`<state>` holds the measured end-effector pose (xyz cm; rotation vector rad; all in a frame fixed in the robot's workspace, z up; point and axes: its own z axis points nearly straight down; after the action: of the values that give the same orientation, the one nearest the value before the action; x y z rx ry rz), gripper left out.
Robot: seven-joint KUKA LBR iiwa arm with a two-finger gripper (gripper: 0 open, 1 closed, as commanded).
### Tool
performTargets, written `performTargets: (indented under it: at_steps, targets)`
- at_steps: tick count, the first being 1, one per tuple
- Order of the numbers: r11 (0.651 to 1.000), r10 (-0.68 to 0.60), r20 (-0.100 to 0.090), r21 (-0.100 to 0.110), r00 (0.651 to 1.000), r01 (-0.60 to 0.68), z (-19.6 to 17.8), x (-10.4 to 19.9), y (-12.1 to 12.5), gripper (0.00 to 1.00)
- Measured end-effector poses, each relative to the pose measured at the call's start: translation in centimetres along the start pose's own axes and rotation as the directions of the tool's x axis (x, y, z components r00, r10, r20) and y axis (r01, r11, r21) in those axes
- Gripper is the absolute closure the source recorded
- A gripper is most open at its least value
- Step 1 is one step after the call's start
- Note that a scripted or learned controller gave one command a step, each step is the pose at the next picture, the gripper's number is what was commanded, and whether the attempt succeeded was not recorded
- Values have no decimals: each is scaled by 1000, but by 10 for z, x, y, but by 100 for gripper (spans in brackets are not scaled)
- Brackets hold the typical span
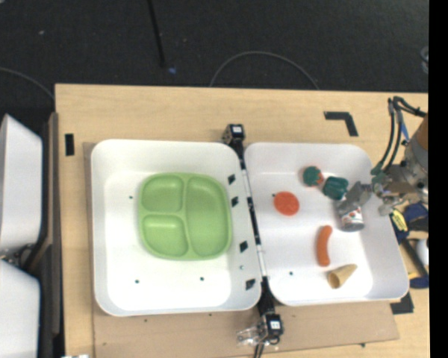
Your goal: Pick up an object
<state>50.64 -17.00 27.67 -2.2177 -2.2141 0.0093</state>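
The right bin (pixel 305 155) holds several small items. A red round piece (pixel 286 203) lies near its left side. A dark green ball (pixel 311 175) and a teal block (pixel 334 186) sit toward the back. An orange sausage shape (pixel 324 245) and a tan cone (pixel 342 275) lie near the front. My gripper (pixel 351 213) hangs low over the right part of this bin, just right of and in front of the teal block and above the orange sausage. The arm comes in from the right edge.
The left bin (pixel 108 222) holds a light green divided plate (pixel 185 215). Black clips (pixel 234 133) mark the seam between the bins. Cables and the arm's wrist (pixel 407 177) crowd the right rim. White boxes (pixel 15 192) stand to the far left.
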Motion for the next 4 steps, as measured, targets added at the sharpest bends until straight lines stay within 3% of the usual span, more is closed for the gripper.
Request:
performTargets:
  at_steps: [1, 4]
  targets:
    - [1000, -3, 2, -11, 1000, 3, -6, 1, 2, 0]
    - [1000, 1, 2, -6, 1000, -1, 166, 1, 3, 0]
